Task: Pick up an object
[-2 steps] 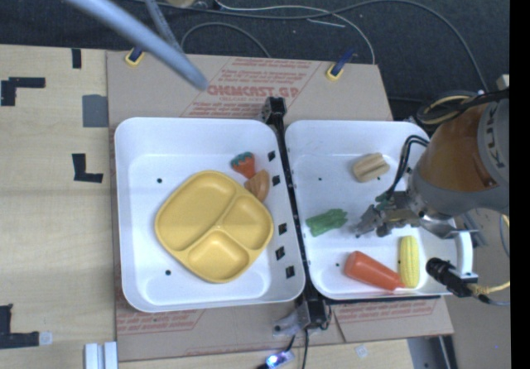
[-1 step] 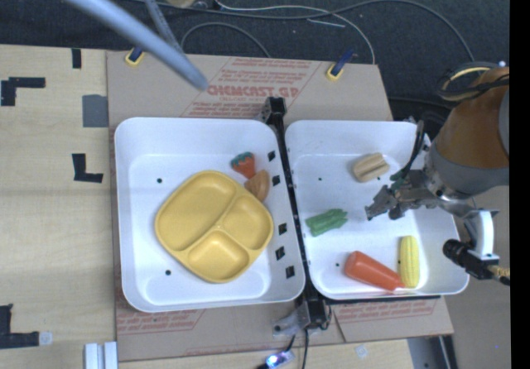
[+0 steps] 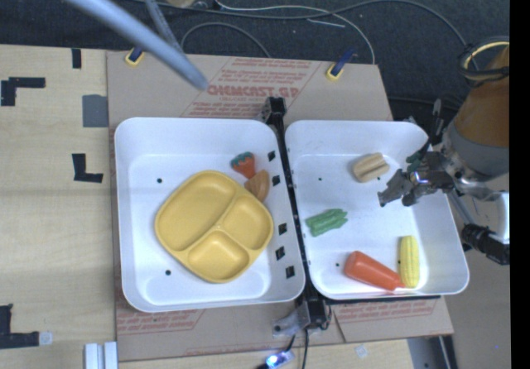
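My gripper (image 3: 397, 192) hangs over the right side of the right bin (image 3: 331, 137), its dark fingers pointing left with nothing between them. In that bin lie a tan bread roll (image 3: 369, 166) up and left of the gripper, a green vegetable (image 3: 326, 221) near the left wall, an orange carrot (image 3: 372, 270) at the front, and a yellow corn cob (image 3: 408, 261) just below the gripper. The fingers look slightly apart.
The left bin (image 3: 137, 194) holds a yellow divided plate (image 3: 214, 225), with a small red-and-green toy (image 3: 243, 164) and a brown piece (image 3: 259, 184) beside its upper right edge. The divider between the bins (image 3: 286, 194) runs down the middle. Cables cross the dark floor behind.
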`<action>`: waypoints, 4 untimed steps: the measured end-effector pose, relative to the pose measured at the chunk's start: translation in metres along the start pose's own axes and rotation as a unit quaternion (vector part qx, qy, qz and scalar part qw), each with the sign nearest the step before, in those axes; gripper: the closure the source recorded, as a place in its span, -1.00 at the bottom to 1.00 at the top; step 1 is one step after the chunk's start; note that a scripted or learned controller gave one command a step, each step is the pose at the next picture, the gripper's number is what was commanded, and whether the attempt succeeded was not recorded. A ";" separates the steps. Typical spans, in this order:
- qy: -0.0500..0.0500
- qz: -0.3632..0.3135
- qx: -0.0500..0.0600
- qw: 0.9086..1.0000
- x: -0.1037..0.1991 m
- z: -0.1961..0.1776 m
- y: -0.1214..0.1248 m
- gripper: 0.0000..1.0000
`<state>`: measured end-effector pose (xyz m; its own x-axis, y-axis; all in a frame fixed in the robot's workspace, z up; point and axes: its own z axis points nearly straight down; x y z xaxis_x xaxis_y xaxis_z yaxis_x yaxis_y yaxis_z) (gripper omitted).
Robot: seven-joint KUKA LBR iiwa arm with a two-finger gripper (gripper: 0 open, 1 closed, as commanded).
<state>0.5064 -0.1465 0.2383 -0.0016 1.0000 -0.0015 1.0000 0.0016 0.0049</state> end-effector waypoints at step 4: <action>0.002 -0.003 0.003 1.000 0.212 0.002 0.057 1.00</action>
